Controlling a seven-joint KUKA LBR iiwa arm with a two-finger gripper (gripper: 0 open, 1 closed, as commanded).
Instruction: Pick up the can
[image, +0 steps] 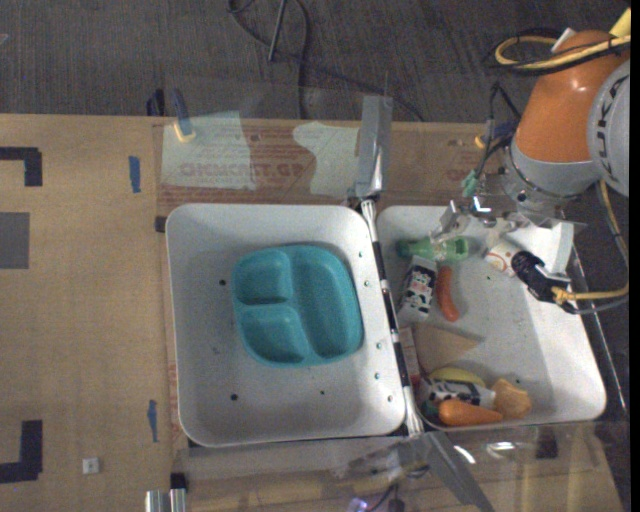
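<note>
Left bin (200, 400): well left of the hand, it holds a teal divided plate (297, 303).
Can (419, 287): in the right bin (560, 370), just below and left of the hand, lying beside a red sausage (447, 293). It looks light, stiff and smooth, likely slippery; best taken across its middle.
Hand (462, 222): low over the bin's top edge near something green (432, 246); whether it is open or closed I cannot tell.

Teal divided plate (297, 303) smooth matt plastic; white bins (195, 400) glossy plastic; bench (80, 330) matt cardboard-brown.
</note>
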